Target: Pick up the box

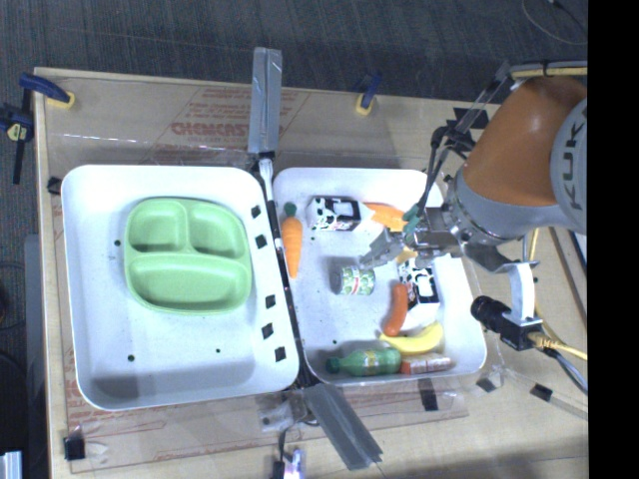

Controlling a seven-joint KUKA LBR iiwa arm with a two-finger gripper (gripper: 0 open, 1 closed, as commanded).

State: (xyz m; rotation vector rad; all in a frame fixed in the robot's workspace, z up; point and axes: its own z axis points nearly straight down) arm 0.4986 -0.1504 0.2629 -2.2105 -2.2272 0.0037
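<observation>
Right now the gripper (387,245), whether wide or narrow I cannot tell, sits in the right bin (300,342); the box (333,213) lies just far-left, long axis left-right.

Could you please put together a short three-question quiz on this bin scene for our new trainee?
1. True or false: the green tray lies in the same bin as the carrot.
2. Which lies nearest the camera-side wall of the right bin? A) green bottle B) can C) cow-patterned box
3. Fill in: the gripper hovers over the ___ bin.

Key: 1 false; 2 A; 3 right.
</observation>
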